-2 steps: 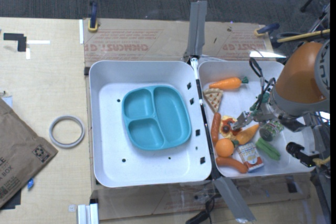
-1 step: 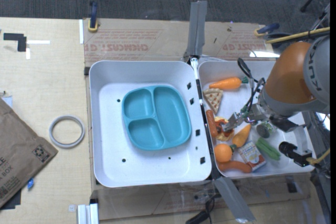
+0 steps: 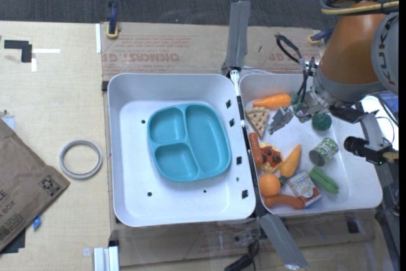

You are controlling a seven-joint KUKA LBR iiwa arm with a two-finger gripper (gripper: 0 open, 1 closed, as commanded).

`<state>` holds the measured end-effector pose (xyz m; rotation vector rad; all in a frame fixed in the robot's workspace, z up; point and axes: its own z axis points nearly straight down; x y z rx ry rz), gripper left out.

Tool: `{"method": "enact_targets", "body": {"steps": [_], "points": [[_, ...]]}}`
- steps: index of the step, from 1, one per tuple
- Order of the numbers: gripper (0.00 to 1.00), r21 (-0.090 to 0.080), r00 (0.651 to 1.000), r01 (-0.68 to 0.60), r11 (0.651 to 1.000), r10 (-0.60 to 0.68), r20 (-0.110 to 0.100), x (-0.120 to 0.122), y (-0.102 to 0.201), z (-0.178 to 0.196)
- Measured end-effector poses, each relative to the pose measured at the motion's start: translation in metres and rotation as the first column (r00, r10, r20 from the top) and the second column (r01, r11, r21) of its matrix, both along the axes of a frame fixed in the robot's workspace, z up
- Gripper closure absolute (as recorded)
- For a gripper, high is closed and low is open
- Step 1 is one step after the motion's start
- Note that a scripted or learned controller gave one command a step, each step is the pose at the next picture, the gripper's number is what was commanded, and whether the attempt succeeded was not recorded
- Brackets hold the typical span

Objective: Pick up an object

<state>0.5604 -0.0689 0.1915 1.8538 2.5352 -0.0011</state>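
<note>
Arm (image 3: 355,47) reaching from right, pincer (image 3: 283,117) low over right bin (image 3: 361,197)

Right bin (image 3: 355,197) crowded: toys packed along left and front wall, open floor mid-back. Left bin (image 3: 127,155) roomy around blue divided plate (image 3: 189,141). Tape ring (image 3: 80,158) on desk (image 3: 44,111).

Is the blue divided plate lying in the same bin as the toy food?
No: the blue divided plate lies in the left bin, while the toy food sits in the right bin.
</note>
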Motion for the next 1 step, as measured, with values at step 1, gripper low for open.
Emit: {"method": "enact_targets", "body": {"steps": [1], "points": [[0.00, -0.002, 0.996, -0.092, 0.996, 0.092, 0.006, -0.0329, -0.0484, -0.0956]]}}
